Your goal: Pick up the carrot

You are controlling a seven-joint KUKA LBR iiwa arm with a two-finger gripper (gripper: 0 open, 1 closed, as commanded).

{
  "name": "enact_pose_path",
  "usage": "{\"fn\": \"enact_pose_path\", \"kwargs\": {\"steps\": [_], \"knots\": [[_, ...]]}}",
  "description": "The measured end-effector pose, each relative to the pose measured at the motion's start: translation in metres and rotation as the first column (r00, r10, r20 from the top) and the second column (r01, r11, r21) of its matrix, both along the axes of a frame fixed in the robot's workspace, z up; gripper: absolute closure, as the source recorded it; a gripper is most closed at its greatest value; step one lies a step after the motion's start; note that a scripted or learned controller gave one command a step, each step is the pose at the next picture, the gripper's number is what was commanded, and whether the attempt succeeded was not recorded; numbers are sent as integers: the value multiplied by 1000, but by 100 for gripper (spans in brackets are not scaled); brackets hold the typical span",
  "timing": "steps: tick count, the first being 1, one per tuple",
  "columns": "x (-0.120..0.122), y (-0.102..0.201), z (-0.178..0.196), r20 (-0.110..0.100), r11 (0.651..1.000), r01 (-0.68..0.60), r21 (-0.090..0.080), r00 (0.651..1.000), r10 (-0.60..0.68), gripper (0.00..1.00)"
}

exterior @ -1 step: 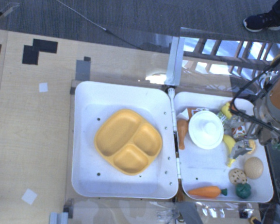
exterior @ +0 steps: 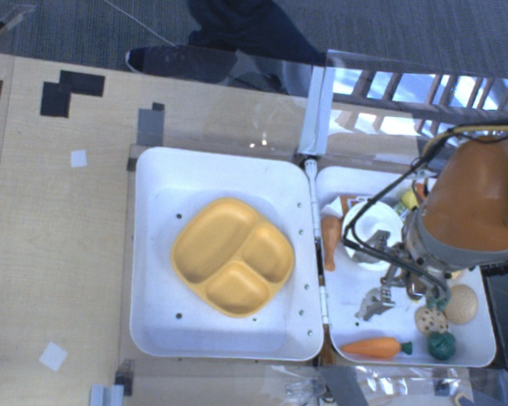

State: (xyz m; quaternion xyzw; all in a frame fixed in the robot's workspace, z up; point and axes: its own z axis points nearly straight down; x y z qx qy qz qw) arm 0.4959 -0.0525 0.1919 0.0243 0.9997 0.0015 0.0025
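Observation:
The carrot (exterior: 372,347), orange with a green stub at its right end, lies flat along the front wall of the right bin (exterior: 343,294). My gripper (exterior: 374,304) hangs over the middle of that bin, just behind the carrot and apart from it. It looks open, with nothing between its fingers. The grey arm with its orange band (exterior: 480,200) covers the bin's back right part.
A yellow divided plate (exterior: 233,256) lies in the left bin (exterior: 151,321). The right bin also holds an orange-brown stick (exterior: 328,240) by its left wall, a white cup (exterior: 377,228), a beige egg (exterior: 462,304), a spotted cookie (exterior: 431,321) and a green piece (exterior: 441,346).

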Motion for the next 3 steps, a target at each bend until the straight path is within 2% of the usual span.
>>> {"fn": "enact_pose_path", "kwargs": {"steps": [1,2,3], "knots": [[-7,46,-7,0,875,485,2,875,-485,0],[-4,46,5,8,877,480,5,877,-480,100],[-7,65,46,3,797,605,4,797,-605,100]]}}
